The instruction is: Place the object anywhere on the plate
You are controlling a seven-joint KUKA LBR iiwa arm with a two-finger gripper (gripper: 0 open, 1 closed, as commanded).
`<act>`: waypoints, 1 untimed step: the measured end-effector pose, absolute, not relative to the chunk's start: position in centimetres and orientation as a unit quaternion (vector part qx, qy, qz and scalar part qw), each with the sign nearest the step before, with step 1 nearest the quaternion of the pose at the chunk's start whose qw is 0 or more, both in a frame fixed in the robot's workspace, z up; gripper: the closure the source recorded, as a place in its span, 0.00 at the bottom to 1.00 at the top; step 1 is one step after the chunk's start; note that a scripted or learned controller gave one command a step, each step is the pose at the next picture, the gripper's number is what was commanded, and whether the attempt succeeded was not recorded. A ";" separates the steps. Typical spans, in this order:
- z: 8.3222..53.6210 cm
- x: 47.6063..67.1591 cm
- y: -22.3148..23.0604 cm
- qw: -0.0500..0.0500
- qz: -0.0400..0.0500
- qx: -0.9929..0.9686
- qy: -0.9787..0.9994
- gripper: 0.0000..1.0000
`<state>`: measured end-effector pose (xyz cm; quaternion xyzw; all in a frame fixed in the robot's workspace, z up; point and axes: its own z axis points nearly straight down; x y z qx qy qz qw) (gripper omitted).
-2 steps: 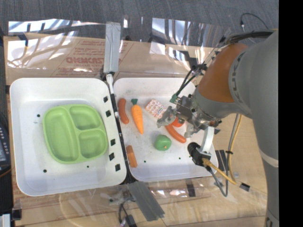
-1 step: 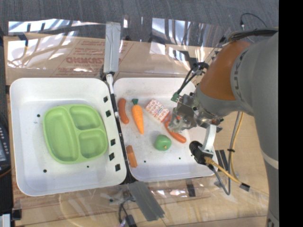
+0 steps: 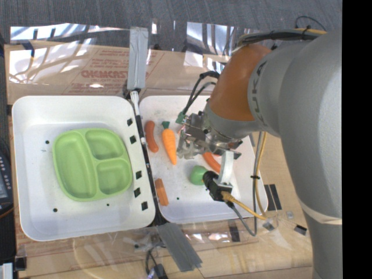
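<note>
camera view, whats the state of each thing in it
plate: lying flat in the left bin, nothing on it
carrot: lying loose in the right bin
sausage: lying beside the carrot
green ball: resting on the bin floor
gripper: low over the right bin, beside the carrot

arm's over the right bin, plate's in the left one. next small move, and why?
Probably lower the gripper onto the carrot just to its left: it sits over the right bin among the toy food, nothing is visibly between its fingers, and the green plate in the left bin holds nothing yet.
</note>
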<state>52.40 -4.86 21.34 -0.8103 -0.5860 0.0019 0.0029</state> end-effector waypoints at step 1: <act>24.2 59.1 -13.4 0.001 0.001 -0.802 -0.598 1.00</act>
